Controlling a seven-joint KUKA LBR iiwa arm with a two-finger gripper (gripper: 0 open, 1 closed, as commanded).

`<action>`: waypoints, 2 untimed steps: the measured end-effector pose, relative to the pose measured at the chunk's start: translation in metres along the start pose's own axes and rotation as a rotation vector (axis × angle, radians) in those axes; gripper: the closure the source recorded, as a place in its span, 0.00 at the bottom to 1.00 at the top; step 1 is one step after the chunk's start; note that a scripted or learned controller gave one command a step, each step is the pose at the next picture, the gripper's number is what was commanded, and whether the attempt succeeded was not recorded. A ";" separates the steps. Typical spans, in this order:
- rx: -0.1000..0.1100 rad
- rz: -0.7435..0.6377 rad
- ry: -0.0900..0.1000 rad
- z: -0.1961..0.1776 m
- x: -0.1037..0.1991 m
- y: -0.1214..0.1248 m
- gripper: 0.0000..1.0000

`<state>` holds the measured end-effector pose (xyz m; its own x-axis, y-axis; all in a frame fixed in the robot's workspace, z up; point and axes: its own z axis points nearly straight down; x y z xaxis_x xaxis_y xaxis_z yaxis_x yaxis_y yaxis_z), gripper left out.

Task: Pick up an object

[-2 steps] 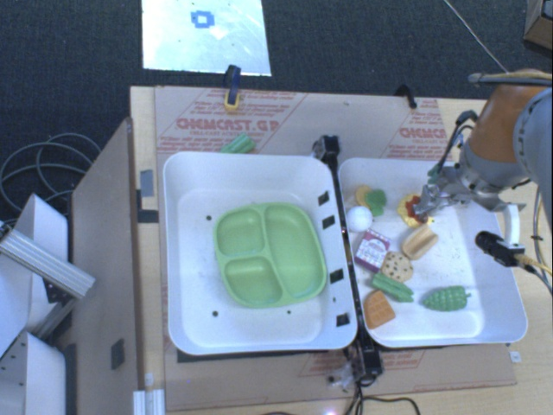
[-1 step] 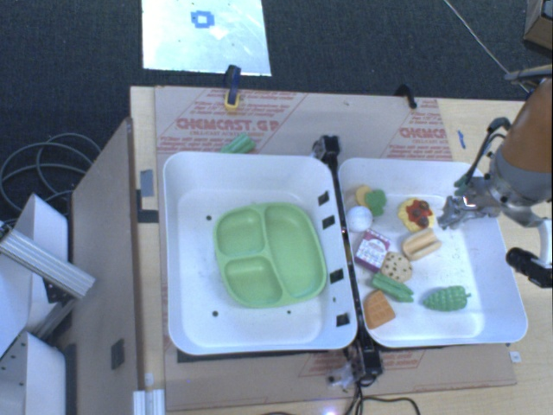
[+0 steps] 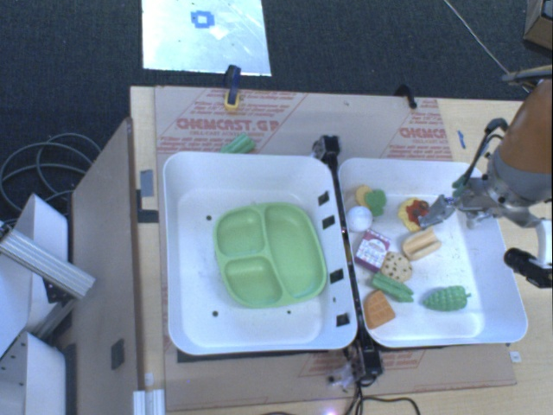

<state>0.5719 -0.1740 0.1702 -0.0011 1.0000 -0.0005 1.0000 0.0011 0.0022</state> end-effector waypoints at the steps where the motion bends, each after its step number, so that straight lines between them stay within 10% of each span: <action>1: 0.009 0.005 0.002 0.050 -0.018 -0.072 0.00; 2: -0.003 -0.005 -0.001 0.086 0.017 -0.034 0.00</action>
<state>0.5377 -0.1575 0.0844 -0.0059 1.0000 -0.0014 1.0000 0.0059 0.0052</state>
